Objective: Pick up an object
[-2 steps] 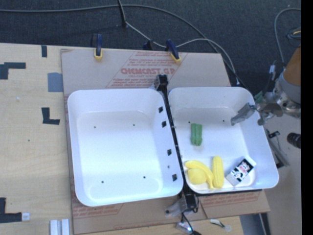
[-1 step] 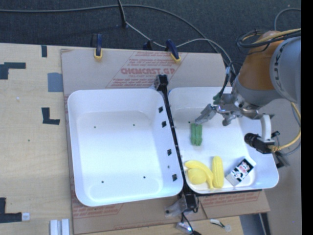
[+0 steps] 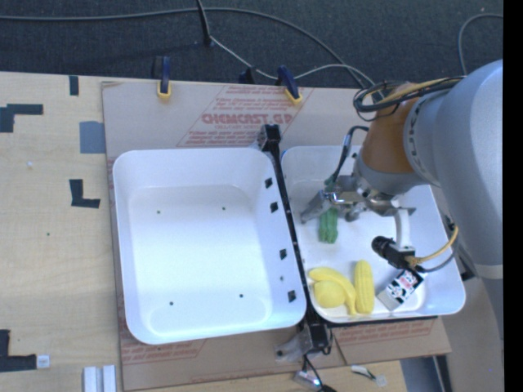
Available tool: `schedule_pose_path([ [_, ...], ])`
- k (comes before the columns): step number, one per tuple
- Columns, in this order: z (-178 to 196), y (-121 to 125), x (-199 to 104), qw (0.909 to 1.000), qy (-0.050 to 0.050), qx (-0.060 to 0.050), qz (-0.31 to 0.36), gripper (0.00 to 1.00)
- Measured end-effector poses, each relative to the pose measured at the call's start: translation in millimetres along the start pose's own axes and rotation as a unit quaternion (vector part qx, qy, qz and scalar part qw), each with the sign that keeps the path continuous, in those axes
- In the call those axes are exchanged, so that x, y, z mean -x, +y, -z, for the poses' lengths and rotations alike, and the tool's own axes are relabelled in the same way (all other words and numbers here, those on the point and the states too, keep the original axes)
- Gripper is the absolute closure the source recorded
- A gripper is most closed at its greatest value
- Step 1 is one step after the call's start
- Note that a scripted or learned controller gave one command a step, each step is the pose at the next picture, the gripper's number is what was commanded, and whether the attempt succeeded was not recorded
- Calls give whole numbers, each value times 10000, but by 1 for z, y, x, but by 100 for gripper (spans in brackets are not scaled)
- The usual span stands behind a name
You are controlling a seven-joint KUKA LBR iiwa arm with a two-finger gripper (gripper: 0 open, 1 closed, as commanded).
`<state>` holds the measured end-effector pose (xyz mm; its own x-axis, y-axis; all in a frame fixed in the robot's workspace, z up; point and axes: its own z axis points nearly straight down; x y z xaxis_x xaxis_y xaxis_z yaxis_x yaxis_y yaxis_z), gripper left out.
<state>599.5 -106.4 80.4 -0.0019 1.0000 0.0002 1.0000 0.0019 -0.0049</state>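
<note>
1. Camera view showed the claw (image 3: 327, 202) low in the right bin (image 3: 433, 300), directly over the green toy vegetable (image 3: 328, 225); whether its jaws stood apart or together could not be told.
2. Green toy vegetable lay in the right bin's left half, near the divider, long axis roughly up-down in the view, upper end under the claw.
3. Judged light, probably rigid plastic, smooth and likely slippery; best taken across its narrow width at mid-length.
4. Yellow corn toy (image 3: 364, 286) and a yellow lumpy toy (image 3: 328, 287) lay at the front wall, apart from it.

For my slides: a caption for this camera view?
Gripper over a green toy in the right bin, yellow toys nearby.
</note>
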Motion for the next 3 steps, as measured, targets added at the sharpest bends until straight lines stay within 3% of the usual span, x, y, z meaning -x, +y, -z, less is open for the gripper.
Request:
schedule_pose_path([
  [1, 5, 1, 1, 10000, -1, 28, -7, 0],
  [2, 15, 1, 1, 10000, -3, 30, -9, 100],
  [3, 96, 35, 31, 10000, -9, 56, -11, 100],
])
